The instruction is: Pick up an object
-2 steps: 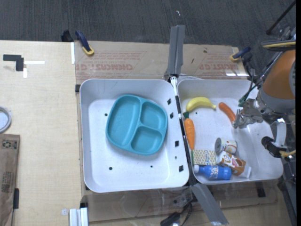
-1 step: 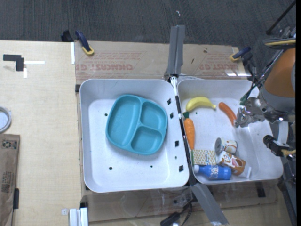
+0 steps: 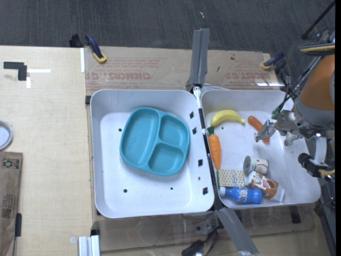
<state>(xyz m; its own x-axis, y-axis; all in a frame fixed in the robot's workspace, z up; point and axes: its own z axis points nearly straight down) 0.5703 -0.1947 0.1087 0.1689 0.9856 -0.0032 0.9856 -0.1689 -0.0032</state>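
**Arm over the right bin, nothing seen in its grip**

The right bin [image 3: 298,193] holds the candidates: a banana [image 3: 227,117] at the far left, a carrot [image 3: 214,149] below it along the divider, a small orange-red piece [image 3: 255,123], a can [image 3: 257,165], a packet [image 3: 265,185] and a blue bottle [image 3: 242,195] near the front edge. The gripper [image 3: 265,134] hangs just right of the orange-red piece; I cannot tell how it is set. The left bin [image 3: 104,159] carries a blue divided plate [image 3: 155,141].
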